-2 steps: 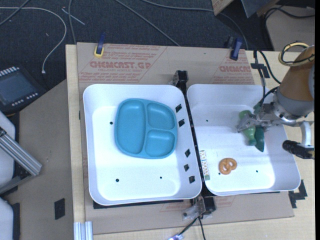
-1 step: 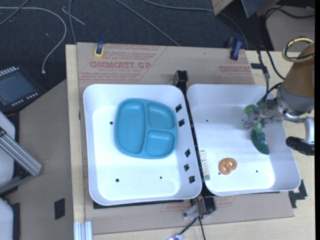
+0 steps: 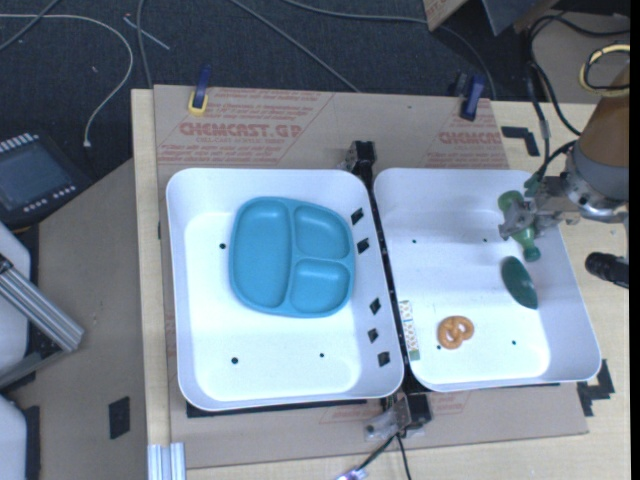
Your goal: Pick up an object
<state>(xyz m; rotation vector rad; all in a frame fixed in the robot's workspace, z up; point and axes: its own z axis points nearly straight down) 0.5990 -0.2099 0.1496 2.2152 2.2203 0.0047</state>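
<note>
Gripper [image 3: 521, 230] over right bin [image 3: 440, 368], upper right; finger state cannot tell, too small. Arm [image 3: 605, 158] cut off at right edge. Cardboard-topped tabletop [image 3: 260, 113], dark carpet, loose cables beyond. Dark green object [image 3: 520, 281] just below gripper. Pretzel [image 3: 455, 332] lower centre. Blue divided plate [image 3: 292, 256] in left bin [image 3: 270, 368].

The bench [image 3: 250, 118] is viewed from above at a slant by one fixed camera. Both white bins [image 3: 190, 268] are taken in whole, from moderate distance.
</note>
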